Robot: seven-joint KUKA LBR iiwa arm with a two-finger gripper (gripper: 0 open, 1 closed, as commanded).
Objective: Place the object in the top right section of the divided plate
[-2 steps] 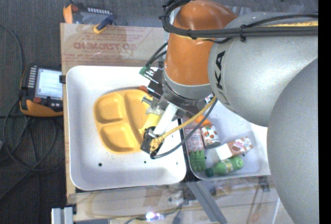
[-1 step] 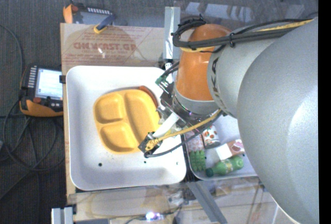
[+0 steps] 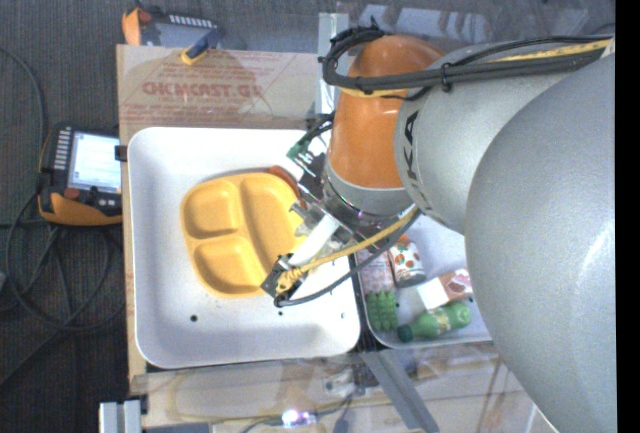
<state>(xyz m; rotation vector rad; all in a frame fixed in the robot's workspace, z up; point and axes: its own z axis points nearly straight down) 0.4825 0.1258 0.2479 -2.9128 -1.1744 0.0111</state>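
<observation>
The gripper hangs low over the left white bin, its tip at the 4 o'clock edge of the yellow divided plate; whether it is apart, together or clamped on anything cannot be told, as cables and the wrist crowd it. The plate lies in the middle of that bin, three sections showing, with its 3 o'clock side hidden under the arm. Up from the gripper, toward 1 o'clock, the orange band and the grey arm cover much of the right white bin. In that bin, toward 3 and 4 o'clock of the gripper, lie small objects: a green bottle-like toy, a strawberry-printed packet, and a green lump. Which is the task's object cannot be told.
</observation>
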